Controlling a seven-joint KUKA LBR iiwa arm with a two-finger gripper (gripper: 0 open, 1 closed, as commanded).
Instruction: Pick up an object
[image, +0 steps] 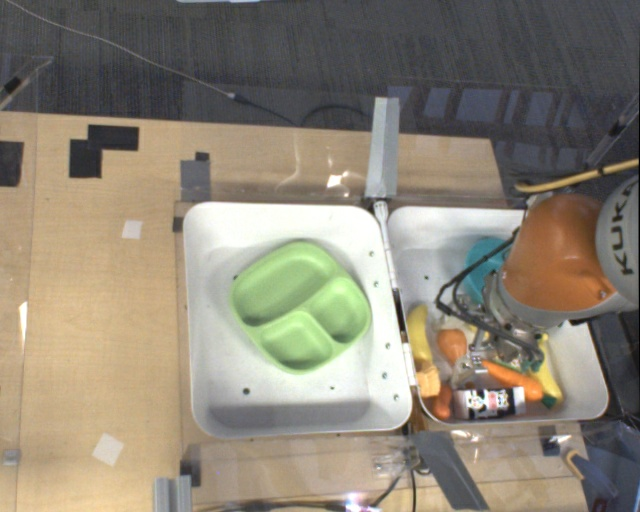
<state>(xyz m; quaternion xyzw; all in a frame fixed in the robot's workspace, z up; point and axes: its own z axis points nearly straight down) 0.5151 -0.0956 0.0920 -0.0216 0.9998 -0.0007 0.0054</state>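
Toys lie heaped in the right bin (430, 232), mostly along its near side: a yellow banana (419, 334) by the left wall, an orange ball-like piece (452, 345) just beside it, a small dark bottle (487, 402) with a white label lying flat near the front wall, and an orange carrot (516, 377) slanting just above the bottle. A teal object (487, 258) sits farther back, partly covered by the arm.

The arm (556, 262), with its orange band, reaches in from the right and hangs over this heap. Its gripper (484, 352) points down among the toys, just above the bottle and touching or nearly touching the carrot. Whether its jaws are wide, narrow or closed around anything cannot be told; cables and the wrist hide them.

The left bin (210, 300) holds a green divided plate (300, 306), lying tilted near its middle. Both bins rest on a wooden bench (90, 330).
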